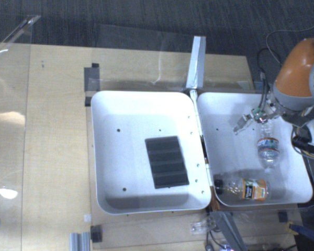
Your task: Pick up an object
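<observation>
Hand (249, 120) over far part of right white bin (220, 111), fingers look apart, nothing between them. Clear plastic water bottle (268, 149) just near of my hand, upright or tilted, cannot tell. Clear bottle with orange label (242, 188) lies against near wall. Best bet: centre over water bottle, descend straight. Right wall close; more room leftward. Black ribbed slab (167, 162) alone in left white bin (107, 140).

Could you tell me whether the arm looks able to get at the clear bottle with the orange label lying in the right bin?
Probably yes. The orange-labelled bottle lies uncovered near the right bin's front wall, with the pincer above the same bin. The second clear bottle lies apart from it.
</observation>
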`<act>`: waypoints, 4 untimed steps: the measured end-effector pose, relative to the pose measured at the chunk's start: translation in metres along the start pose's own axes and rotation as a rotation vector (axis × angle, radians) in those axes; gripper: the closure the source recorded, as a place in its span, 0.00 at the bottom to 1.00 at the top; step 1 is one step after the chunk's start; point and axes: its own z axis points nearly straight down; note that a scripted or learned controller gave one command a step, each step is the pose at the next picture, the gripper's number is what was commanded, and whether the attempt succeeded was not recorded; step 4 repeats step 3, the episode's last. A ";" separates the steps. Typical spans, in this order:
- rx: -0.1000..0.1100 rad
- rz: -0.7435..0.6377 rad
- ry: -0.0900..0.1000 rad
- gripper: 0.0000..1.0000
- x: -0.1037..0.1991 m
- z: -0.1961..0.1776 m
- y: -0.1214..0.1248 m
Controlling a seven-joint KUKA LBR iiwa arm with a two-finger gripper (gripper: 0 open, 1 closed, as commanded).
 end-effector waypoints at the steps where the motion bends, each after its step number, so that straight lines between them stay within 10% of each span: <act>1: -0.009 0.217 0.016 0.00 0.009 0.030 -0.040; 4: -0.005 0.379 0.023 0.00 0.004 0.009 -0.052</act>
